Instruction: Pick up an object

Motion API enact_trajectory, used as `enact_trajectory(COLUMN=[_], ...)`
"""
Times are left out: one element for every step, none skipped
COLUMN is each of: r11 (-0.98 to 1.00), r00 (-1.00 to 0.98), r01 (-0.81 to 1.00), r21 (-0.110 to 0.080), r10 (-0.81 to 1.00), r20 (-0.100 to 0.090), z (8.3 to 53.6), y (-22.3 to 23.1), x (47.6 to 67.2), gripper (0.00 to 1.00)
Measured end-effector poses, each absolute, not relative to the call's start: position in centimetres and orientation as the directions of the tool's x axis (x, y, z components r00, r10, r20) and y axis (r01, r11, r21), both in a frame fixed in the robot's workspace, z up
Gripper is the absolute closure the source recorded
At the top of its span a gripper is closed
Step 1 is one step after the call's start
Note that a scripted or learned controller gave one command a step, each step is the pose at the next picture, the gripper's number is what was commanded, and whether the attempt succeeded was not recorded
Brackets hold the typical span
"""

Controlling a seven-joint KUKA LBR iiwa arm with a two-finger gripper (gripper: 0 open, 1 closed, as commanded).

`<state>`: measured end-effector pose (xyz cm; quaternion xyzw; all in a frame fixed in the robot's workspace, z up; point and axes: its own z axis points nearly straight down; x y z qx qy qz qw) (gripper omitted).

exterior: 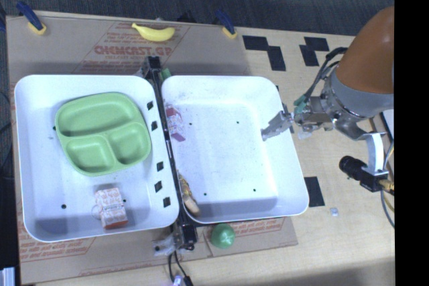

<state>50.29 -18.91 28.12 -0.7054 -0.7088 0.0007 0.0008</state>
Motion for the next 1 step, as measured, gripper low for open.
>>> enact_trajectory(r11=[0.005], r00=[-0.005], r01=[1.000], r21=[-0.002], r10=[1.000], r20=[0.000], z=[28.12], y=[-18.91], x=[50.29], gripper=[0.00])
